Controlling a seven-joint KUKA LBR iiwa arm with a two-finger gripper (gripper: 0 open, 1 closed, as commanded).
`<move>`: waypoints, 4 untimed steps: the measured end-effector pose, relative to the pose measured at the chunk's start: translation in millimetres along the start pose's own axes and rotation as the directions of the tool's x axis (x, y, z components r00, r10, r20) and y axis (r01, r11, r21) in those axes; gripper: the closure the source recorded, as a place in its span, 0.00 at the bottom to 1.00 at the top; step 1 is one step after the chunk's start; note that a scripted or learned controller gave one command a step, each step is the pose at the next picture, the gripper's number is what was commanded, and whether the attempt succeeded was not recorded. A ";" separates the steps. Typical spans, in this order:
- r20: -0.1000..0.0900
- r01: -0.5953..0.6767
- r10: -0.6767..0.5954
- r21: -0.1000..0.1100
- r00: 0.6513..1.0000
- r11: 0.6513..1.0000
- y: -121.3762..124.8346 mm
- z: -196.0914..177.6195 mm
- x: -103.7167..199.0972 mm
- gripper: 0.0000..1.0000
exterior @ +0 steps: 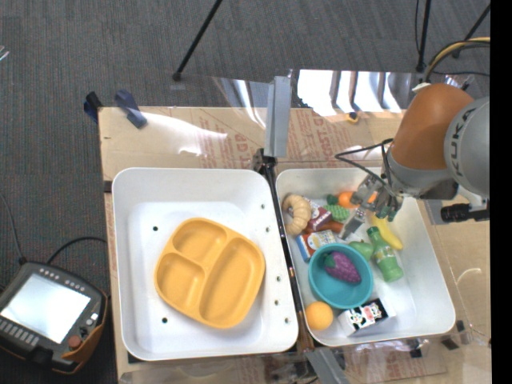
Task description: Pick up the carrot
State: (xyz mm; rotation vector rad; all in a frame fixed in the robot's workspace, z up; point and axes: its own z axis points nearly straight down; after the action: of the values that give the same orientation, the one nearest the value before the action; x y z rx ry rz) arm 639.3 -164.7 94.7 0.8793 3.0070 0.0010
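Observation:
The carrot (346, 201) shows as an orange piece with a green leafy end, near the back of the right bin (432, 294). My gripper (373, 205) hangs just to its right, low over the toys and partly covering them. Nothing is visibly held in it. The grey arm with its orange band (428, 134) reaches in from the right.
Crowded around the carrot are a bread roll (298, 211), a red and white packet (321, 219), a yellow banana (389, 232) and a green bottle (386, 261). Nearer the front are a teal bowl (324, 282) with purple grapes, an orange (319, 316) and a milk carton (367, 316). The left bin holds a yellow divided plate (210, 272).

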 end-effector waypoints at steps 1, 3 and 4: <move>0.000 0.062 -0.062 0.000 0.998 0.998 -4.0 0.1 -3.6 0.00; 0.000 0.049 -0.049 0.001 0.999 0.999 -1.9 0.1 -2.2 0.00; 0.005 0.051 -0.051 -0.002 0.999 0.999 -0.6 -8.7 -3.7 1.00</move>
State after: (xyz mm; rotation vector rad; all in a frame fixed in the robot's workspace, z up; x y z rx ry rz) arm 642.0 -167.2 103.4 0.8010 3.0238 0.0014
